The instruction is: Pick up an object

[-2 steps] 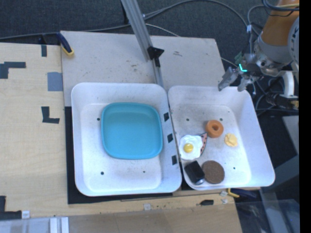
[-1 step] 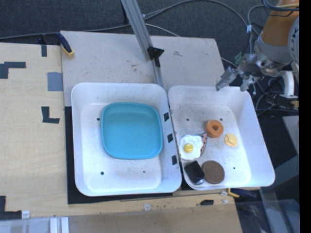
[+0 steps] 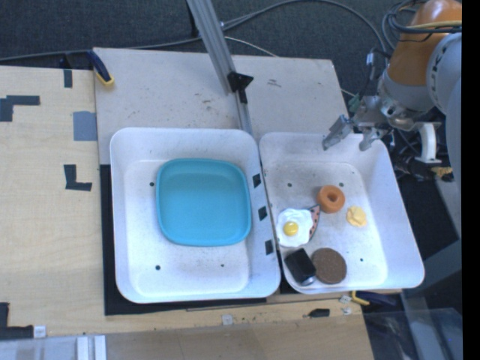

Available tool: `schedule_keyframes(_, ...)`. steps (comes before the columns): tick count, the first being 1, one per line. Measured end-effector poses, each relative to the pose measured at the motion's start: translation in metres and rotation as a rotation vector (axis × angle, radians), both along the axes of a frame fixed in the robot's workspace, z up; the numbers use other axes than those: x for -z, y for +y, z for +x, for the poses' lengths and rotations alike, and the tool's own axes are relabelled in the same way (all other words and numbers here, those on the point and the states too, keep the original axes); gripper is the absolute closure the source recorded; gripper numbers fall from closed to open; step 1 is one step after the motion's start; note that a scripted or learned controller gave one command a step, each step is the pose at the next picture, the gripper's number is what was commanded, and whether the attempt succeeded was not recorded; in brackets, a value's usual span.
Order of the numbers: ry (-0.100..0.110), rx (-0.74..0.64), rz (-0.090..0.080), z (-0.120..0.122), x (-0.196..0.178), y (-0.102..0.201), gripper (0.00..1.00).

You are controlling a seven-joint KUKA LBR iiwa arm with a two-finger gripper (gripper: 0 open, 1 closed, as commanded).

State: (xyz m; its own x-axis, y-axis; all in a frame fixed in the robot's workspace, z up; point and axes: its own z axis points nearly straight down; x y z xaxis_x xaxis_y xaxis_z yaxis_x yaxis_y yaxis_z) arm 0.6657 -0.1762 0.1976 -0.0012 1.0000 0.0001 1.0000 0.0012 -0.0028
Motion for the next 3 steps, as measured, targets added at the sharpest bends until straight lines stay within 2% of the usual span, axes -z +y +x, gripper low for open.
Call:
schedule_keyframes(2, 0.001, 0.001, 0.0, -0.008, 0.1, 0.017, 0.0)
schedule_keyframes(3, -0.002, 0.0, -0.001, -0.007, 0.088, 0.017, 1.0)
